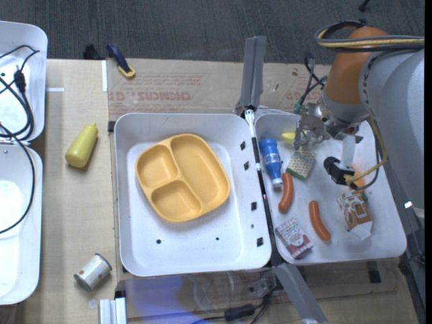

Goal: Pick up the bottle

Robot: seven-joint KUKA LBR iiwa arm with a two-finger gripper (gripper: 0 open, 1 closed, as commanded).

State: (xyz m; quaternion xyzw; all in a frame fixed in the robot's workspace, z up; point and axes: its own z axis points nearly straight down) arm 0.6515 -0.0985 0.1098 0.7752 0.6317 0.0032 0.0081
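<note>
- Camera view, arm: the grey arm [395, 93] reaches in from the right, and its orange band [347, 69] is over the far side of the right bin [385, 245].
- Tool [304, 140]: low over the far-left part of the right bin, just above a small checkered pad [302, 163]. I cannot tell whether it is spread or pressed together, because the wrist blocks the line of sight.
- Bottle [271, 159]: blue, lying on its side in the right bin along the left wall, with its long axis running far to near. It is just left of the tool and apart from it.
- A small yellow item [289, 137] sits beside the tool, possibly a piece of toy food. It is too small to identify.
- One sausage [287, 192] lies just near of the bottle, and a second sausage [319, 220] lies further right.
- A small carton [293, 238] is in the near-left corner, and a crumpled packet [356, 212] is toward the right side.
- Left bin [135, 248]: a yellow three-compartment plate [182, 176] sits near the centre.
- Table [74, 208]: a yellow squeeze container [82, 146] and a can [92, 271] lie left of the bins, and a blue-handled clip [120, 61] is at the far edge.
</note>
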